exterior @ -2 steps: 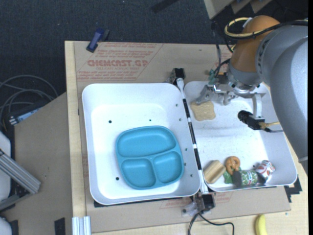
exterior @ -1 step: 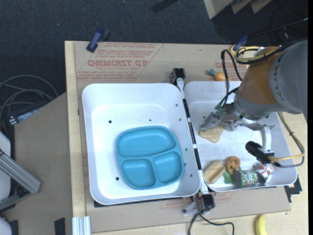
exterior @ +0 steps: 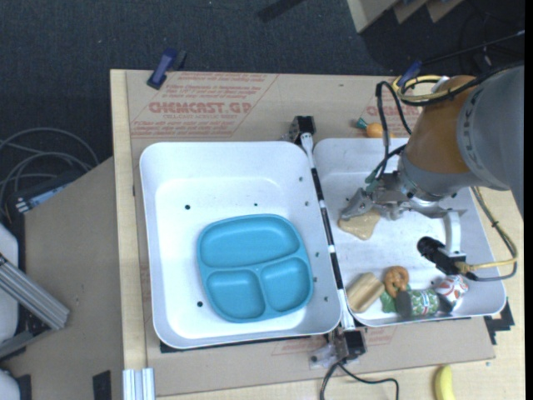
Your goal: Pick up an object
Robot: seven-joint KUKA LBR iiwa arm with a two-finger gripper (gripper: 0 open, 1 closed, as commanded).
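Reaching in from the right, the grey arm with its orange band point(exterior: 441, 127) hangs low over the right white bin point(exterior: 337, 161); its two-finger gripper point(exterior: 372, 205) sits just above a pale tan chunk of food point(exterior: 360, 226) near the bin's left wall, and looks to be touching its top; whether the claw is clenched or let go I cannot tell; the chunk lies on the bin floor; along the front of that bin lie a tan bread roll point(exterior: 364, 291), a small brown doughnut point(exterior: 396, 278) and a green and white crumpled packet point(exterior: 425, 303), close together; the left white bin point(exterior: 166, 190) holds a blue plastic tray with three sections point(exterior: 254, 265), lying flat in its middle.
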